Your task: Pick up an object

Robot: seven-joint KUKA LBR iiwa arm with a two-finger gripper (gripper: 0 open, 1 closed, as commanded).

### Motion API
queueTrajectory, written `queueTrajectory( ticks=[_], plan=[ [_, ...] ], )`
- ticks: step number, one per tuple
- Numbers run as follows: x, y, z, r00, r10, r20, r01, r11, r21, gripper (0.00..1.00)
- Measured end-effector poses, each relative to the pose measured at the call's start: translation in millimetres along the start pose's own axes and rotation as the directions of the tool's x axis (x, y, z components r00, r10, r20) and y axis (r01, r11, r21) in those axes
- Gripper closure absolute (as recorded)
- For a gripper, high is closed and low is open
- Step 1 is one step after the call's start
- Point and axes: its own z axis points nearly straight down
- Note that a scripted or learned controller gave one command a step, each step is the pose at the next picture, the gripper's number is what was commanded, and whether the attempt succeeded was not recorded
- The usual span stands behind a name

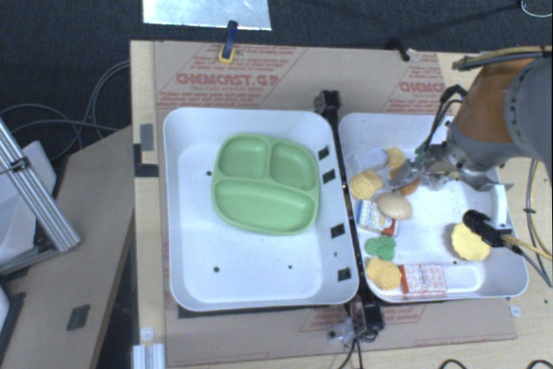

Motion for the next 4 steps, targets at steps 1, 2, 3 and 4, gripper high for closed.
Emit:
queueTrajectory(
  ticks=[1,2,3,4],
  plan=[
    [0,1,-12,1.0,0.0,0.0,0.0,1.0,-0.004,1.0],
    [2,10,-74,1.0,-0.004,0.002,0.004,1.0,-0.007,1.0],
    [-2,10,-138,1.0,-0.004,0.002,0.004,1.0,-0.006,1.0],
    [-2,11,-140,1.0,-0.005,0.001,0.005,1.0,-0.002,1.0]
  ],
)
